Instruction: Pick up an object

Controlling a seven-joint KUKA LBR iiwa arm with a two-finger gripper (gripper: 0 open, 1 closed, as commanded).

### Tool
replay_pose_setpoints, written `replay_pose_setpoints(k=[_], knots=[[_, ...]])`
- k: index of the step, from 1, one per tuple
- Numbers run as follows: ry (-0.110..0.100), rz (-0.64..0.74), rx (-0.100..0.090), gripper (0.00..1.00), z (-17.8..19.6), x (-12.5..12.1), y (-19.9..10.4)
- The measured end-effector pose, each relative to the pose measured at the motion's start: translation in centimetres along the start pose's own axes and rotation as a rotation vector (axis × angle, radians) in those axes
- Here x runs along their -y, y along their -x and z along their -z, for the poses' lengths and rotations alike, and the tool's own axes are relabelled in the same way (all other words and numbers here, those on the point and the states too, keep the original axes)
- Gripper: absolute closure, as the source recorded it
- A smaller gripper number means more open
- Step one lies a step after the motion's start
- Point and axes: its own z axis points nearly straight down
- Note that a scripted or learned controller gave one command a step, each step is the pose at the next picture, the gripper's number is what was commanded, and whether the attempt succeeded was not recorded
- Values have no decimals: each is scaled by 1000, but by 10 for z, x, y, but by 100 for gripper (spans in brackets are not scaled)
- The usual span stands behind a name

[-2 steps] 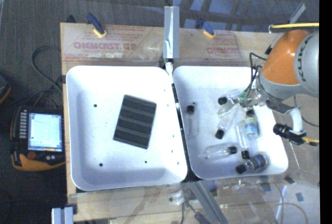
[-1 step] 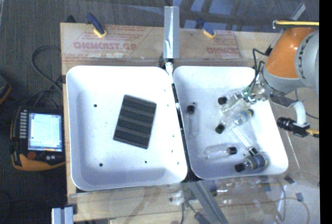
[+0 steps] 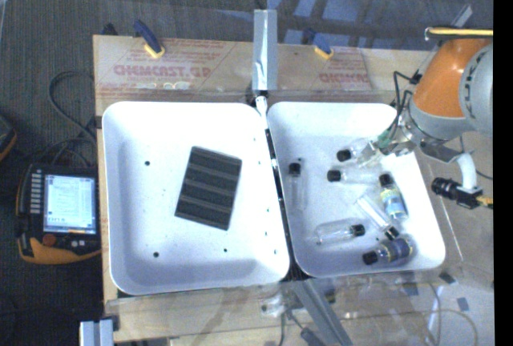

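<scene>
The right bin [image 3: 321, 122] holds several clear vials with black caps. One vial [image 3: 296, 184] lies by the bin's left wall, and another vial [image 3: 337, 233] rests near the front. A blue-tinted vial [image 3: 392, 200] lies by the right wall, with a dark vial [image 3: 391, 251] in the front right corner. A short vial [image 3: 354, 152] lies at the back, just left of my gripper [image 3: 391, 141]. The gripper hangs low over the bin's back right corner, under the orange-banded arm [image 3: 453, 84]. I see nothing held in it.
In the left bin [image 3: 128, 136] lies a black ribbed slab [image 3: 209, 187], set at a slight angle near the middle. A handheld control pendant [image 3: 60, 208] sits on the floor to the left of the bench.
</scene>
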Motion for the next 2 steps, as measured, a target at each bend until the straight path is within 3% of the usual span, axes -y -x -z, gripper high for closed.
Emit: replay_pose_setpoints(k=[1,2], knots=[[0,0,0,0,0,0,0],[-6,13,-7,0,-10,-16,5]])
